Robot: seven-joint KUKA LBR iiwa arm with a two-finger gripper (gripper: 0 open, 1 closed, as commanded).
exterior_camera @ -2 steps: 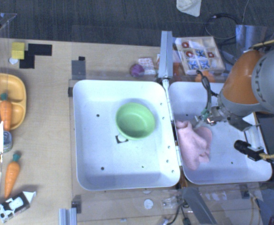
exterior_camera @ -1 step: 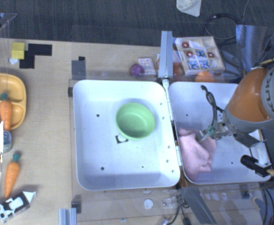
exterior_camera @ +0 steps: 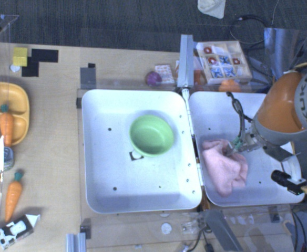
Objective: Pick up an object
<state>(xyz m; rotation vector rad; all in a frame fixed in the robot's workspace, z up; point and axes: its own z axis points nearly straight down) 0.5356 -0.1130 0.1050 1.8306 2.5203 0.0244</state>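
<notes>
A wooden bench [exterior_camera: 53, 193] holds two white bins side by side. The pink cloth [exterior_camera: 224, 164] lies by the left wall of the right bin [exterior_camera: 269, 190]. The gripper [exterior_camera: 233, 149] touches the cloth's top right edge. The soft cloth could slip away if only a thin fold gets pinched. I cannot tell how the gripper is set.
</notes>
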